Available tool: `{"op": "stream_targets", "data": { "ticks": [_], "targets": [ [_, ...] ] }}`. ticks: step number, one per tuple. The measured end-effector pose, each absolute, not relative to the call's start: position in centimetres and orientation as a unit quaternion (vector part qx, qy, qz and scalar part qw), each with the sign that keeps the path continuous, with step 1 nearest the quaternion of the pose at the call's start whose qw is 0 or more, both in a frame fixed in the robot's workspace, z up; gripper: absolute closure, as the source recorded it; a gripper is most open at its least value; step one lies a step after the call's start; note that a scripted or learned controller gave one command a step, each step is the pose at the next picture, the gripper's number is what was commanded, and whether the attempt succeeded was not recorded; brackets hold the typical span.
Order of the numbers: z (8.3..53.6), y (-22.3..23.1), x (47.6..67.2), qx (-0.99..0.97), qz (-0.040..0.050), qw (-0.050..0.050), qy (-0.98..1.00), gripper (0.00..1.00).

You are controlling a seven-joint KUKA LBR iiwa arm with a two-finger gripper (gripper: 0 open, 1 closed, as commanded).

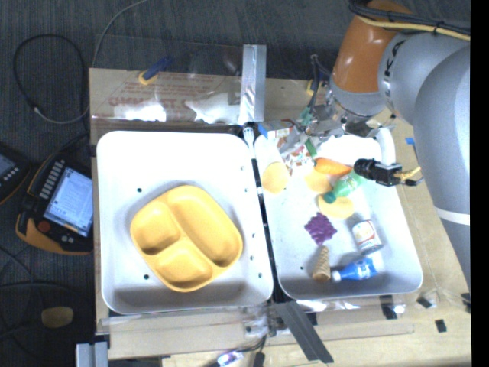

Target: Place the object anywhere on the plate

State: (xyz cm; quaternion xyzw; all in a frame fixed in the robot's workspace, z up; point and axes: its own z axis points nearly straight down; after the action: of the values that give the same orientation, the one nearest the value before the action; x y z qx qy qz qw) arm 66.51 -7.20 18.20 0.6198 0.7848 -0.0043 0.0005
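A yellow plate [186, 236] with three compartments lies in the left bin [122, 155]. The right bin [397, 258] holds several small toy items: a yellow lemon-like piece [273, 177], an orange carrot [332, 166], a green bottle [341, 189], purple grapes [319, 226], a small can [367, 235], an ice-cream cone [322, 263] and a blue bottle [357, 269]. My gripper [308, 131] hangs low over the far left corner of the right bin, just above a small patterned packet [295, 156]. Nothing is visibly between its tips.
The raised divider [260, 205] between the two bins runs down the middle. A metal post [253, 82] and crumpled clear plastic [176, 98] sit behind the bins. The grey arm [435, 105] covers the right bin's far right corner.
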Motion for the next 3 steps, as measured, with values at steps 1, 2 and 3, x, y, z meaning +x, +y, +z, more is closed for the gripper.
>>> {"op": "stream_targets", "data": {
  "ticks": [1,2,3],
  "targets": [
    [18.3,-1.9,58.2,0.618,-0.0025,0.001,0.786,1.00],
    [18.5,0.0,57.6,0.641,-0.0074,0.007,0.767,1.00],
    [19.0,0.5,57.5,0.620,-0.0085,0.012,0.784,1.00]
  ]
}}
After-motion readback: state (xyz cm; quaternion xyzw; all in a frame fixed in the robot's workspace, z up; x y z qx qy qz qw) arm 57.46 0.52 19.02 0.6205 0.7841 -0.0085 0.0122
